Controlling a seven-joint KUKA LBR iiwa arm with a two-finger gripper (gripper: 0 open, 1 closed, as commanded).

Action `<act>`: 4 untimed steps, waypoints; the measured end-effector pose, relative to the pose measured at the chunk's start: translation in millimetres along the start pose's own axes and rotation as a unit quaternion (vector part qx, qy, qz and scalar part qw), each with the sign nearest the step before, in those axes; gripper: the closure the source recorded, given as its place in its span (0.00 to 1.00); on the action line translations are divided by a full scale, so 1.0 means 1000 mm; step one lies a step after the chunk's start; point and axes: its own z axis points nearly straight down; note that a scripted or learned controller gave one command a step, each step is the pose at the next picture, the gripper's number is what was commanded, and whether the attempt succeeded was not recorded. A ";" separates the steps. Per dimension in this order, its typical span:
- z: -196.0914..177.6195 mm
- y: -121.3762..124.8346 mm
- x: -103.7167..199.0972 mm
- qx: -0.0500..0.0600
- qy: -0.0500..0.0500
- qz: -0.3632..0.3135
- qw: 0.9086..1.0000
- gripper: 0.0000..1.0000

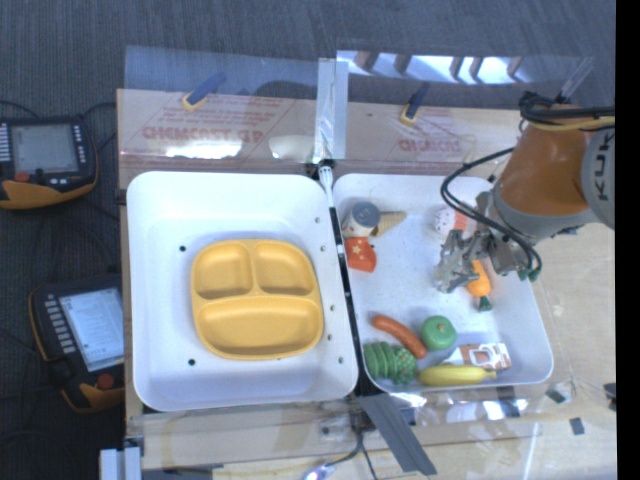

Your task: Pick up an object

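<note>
My gripper (455, 271) is low inside the right bin (530, 313), near its right-hand middle, under the orange-banded wrist (540, 173). A small orange carrot with a green tip (481, 284) lies right against the gripper's right side; whether it is held is unclear. Several toy foods lie in the same bin: a red pepper (398, 333), a green apple (438, 330), a leafy green vegetable (390, 363) and a yellow banana (455, 374) along the near side.
A grey-topped cone (368, 218) and a red-orange block (360, 256) sit by the bin's left wall, and a white die (441, 222) lies at the back. A small printed box (490, 354) is near the banana. The left bin (160, 228) holds a yellow divided plate (258, 298).
</note>
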 end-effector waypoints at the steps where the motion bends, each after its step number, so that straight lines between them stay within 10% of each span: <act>1: 0.000 0.000 0.000 0.000 0.000 0.000 1.000 0.00; 2: 0.012 -0.008 0.002 -0.005 0.004 0.003 1.000 0.00; 3: 0.000 -0.008 -0.001 -0.002 0.000 0.002 1.000 1.00; 4: 0.000 -0.008 -0.001 -0.002 0.000 0.002 1.000 0.00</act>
